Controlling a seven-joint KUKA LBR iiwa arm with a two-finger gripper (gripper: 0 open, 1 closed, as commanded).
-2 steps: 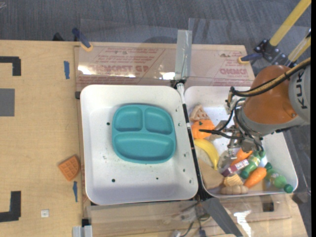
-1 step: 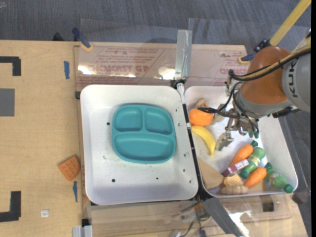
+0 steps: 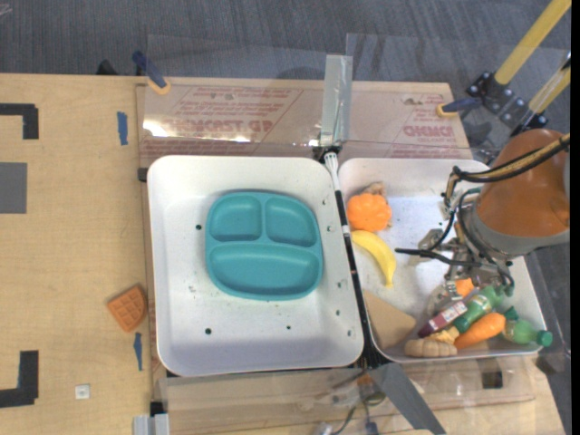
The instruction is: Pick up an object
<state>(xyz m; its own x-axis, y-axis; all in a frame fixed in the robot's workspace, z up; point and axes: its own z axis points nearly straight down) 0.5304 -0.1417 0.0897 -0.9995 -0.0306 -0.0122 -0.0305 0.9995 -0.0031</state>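
The arm's gripper (image 3: pixel 467 265) is low in the right bin (image 3: pixel 412 178), above the pile of toy food in the near right corner. Whether it is open or closed cannot be told, because the wrist and cables hide that part.

The pile has a carrot (image 3: pixel 482 328), a green bottle (image 3: pixel 476 304) and a small bread-like piece (image 3: pixel 431 347), all touching each other. A banana (image 3: pixel 378 255) and an orange pumpkin (image 3: pixel 369 211) lie apart, near the divider.

To do the pick well, the program should probably choose 1 object with free space on 2 sides. In the pile, the gripper may catch 2 things or push them against the wall. The left bin (image 3: pixel 172 243) holds a teal divided plate (image 3: pixel 265 245).
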